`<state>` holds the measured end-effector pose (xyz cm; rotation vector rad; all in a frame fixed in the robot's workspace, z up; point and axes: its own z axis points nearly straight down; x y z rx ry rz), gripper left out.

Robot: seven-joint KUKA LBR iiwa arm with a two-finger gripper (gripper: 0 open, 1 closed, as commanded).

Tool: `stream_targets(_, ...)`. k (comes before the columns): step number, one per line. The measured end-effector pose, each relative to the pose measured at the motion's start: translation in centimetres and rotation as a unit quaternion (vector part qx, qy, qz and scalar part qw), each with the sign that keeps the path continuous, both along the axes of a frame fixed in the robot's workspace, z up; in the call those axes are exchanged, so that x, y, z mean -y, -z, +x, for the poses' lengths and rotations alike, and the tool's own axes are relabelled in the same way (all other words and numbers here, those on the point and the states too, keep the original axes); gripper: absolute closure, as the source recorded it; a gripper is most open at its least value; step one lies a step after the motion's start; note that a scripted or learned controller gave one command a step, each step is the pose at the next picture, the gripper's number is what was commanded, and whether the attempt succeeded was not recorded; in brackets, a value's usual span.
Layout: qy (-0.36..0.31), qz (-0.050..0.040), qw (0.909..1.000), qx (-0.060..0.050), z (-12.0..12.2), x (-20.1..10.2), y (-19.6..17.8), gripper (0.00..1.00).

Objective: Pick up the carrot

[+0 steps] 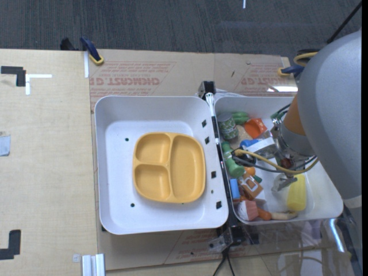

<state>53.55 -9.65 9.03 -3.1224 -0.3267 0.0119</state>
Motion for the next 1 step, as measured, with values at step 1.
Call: stream_targets(1, 0.003, 0.0008, 1.0, -0.001, -0.82, -0.16, -0.02, 0.0)
